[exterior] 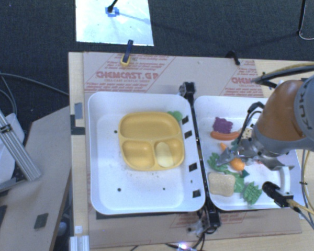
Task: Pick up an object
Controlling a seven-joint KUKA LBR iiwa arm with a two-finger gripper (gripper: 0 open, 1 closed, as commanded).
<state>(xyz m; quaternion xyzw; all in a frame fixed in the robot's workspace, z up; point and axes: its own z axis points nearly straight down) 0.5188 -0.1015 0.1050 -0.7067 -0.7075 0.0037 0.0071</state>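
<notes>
The right bin (pixel 288 156) holds several toy foods: a purple grape bunch (pixel 222 124), an orange carrot-like piece (pixel 225 136), green leaves (pixel 216 162), a small orange piece (pixel 237 165), a tan bread slice (pixel 221 184) and a green leafy piece (pixel 251 192). My gripper (pixel 231 158) is low in the middle of this bin, right over the green leaves and touching or just beside the small orange piece. The arm's grey and orange wrist (pixel 280 122) covers the bin's right part.
The left bin (pixel 104 192) holds a yellow divided tray (pixel 146 135) with a pale yellow piece (pixel 165 155) in its lower right compartment. A green piece (pixel 176 116) peeks out behind the tray. A black divider (pixel 194 140) runs between the bins.
</notes>
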